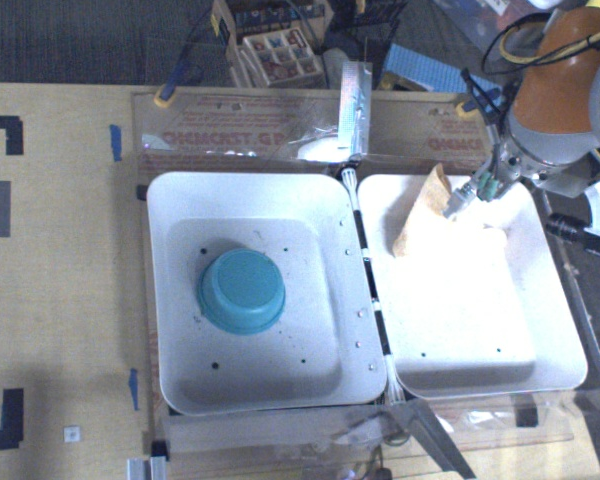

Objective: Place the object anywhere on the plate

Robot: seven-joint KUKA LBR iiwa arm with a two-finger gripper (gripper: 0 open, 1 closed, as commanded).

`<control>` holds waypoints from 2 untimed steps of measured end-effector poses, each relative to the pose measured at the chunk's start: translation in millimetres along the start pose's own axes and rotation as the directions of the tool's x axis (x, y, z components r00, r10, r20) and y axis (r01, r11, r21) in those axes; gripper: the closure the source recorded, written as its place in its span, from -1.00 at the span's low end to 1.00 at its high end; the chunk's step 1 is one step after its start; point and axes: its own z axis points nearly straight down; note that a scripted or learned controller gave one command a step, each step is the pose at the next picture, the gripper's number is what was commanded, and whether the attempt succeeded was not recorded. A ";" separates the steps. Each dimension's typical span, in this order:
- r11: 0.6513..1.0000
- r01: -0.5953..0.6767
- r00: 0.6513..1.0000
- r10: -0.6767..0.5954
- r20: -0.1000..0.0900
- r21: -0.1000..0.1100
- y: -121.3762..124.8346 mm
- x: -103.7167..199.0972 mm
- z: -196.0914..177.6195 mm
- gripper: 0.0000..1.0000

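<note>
Tool [461, 202] sits over far edge of right bin [540, 368], fingertips at upper corner of tan wedge-shaped object [420, 220]; you can't tell from this angle whether it grips. Object leans in right bin's far left part, near divider. Blue plate [242, 290] lies mid left bin [180, 218], well apart from object.

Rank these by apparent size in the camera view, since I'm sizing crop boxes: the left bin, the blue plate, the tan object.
1. left bin, by far the largest.
2. blue plate, upside down on the bin's floor.
3. tan object, in the right bin; it looks somewhat smaller than the plate, though glare blurs its lower edge.
</note>
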 end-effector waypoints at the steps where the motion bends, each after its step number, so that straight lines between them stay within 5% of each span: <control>1: 1.000 0.000 1.000 0.000 0.000 -0.001 0.4 -1.9 -37.5 1.00; 2: 0.922 0.388 0.922 -0.388 -0.004 -0.001 13.0 35.7 -36.7 1.00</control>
